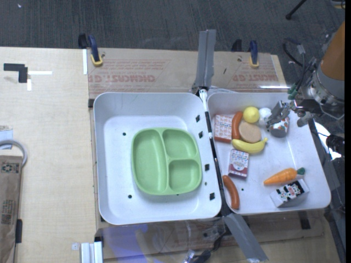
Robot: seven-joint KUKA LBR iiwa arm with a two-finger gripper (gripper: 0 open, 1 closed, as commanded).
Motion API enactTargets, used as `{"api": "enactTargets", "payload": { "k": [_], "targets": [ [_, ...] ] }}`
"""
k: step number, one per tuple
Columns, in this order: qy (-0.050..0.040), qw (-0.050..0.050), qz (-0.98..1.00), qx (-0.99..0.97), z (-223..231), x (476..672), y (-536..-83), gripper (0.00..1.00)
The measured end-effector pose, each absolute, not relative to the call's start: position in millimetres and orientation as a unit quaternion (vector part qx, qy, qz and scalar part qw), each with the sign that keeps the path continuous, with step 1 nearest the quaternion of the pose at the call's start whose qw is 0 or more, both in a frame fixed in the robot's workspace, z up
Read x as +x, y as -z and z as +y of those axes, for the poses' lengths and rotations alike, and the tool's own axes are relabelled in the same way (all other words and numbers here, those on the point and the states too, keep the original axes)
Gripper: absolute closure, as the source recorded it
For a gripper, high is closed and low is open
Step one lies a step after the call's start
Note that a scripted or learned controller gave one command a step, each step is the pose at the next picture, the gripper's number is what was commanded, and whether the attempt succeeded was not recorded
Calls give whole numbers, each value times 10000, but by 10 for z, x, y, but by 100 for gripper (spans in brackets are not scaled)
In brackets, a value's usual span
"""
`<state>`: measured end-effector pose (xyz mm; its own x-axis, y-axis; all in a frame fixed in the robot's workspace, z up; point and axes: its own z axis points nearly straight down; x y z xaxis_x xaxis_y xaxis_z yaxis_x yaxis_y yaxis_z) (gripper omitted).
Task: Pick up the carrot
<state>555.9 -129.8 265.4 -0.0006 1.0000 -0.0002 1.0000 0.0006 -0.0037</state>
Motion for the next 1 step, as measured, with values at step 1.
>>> {"api": "enactTargets", "payload": {
  "k": [1],
  "targets": [
    [-16, 14, -6385, -7696, -1333, 5756, -1214, 0]
  ]
}}
